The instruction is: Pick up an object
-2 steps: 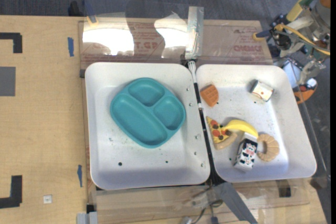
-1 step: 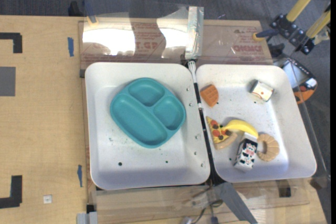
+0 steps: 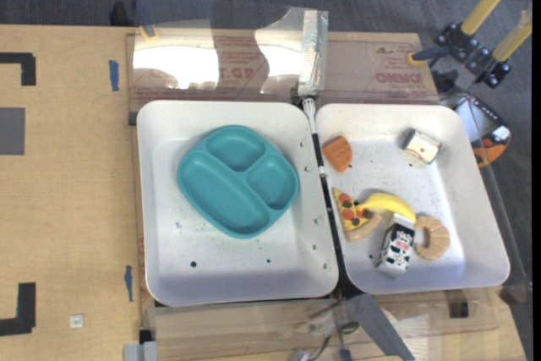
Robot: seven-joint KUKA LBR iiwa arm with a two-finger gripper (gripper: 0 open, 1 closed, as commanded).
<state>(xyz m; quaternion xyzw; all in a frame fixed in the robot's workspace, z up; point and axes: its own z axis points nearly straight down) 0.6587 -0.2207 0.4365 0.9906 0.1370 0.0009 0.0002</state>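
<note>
The right bin holds several small objects. An orange wedge lies near its left wall, and a white and tan block sits toward the back. Nearer the front, a yellow banana curves over a toy pizza slice. A black-and-white carton lies beside a tan ring-shaped piece. A teal divided plate rests in the middle of the left bin.
A clear plastic sheet stands behind the left bin on cardboard. A yellow stand with a black clamp is at the upper right. A small grey and orange item sits just outside the right bin's rim. The wooden bench stretches left.
</note>
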